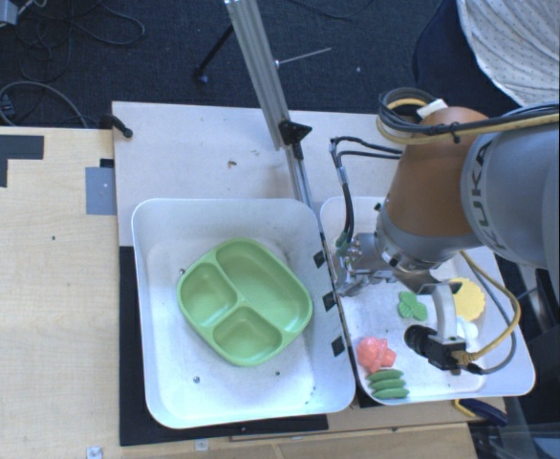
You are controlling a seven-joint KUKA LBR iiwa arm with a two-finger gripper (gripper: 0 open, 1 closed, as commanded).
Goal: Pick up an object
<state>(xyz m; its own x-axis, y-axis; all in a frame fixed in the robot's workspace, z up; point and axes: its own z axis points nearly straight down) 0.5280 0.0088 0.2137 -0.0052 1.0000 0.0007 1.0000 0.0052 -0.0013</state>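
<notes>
Two bins face you: the arm [452, 189] hides much of the right bin [506, 373], and its gripper [355, 264] hangs by that bin's left wall, jaws too obscured to judge. The left bin [144, 285] holds a green plate [245, 300]. Near the gripper lie a half-covered yellow piece [472, 300], a pink lump [376, 354], a green leaf [413, 305] and green pods [387, 382].

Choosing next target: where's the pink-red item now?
In the camera view, the pink-red item lies in the right-hand bin, near its front-left corner, just behind the green pea pods.

Green tray [245, 299] in left bin [156, 256]; arm [433, 199] over right bin [511, 376].
</notes>
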